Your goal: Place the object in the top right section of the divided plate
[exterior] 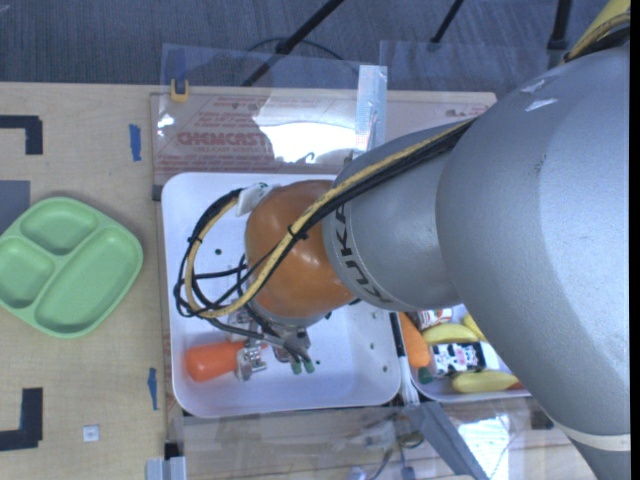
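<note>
An orange carrot [208, 360] lies in the front left corner of the left white bin [340, 383]. My gripper [272, 356] hangs low over the bin floor, just right of the carrot's right end and touching or nearly touching it. The orange wrist band and black and yellow cables above it hide most of the bin. The green divided plate [68, 264] rests on the wooden bench to the left of the bin, with two small sections on its far side and one long section on its near right.
The right bin [470, 393] holds yellow bananas [482, 380], another orange item [414, 344] and a small packet, mostly hidden under the grey arm. A clear plastic sheet [270, 118] stands behind the left bin. Black and blue tape marks dot the bench.
</note>
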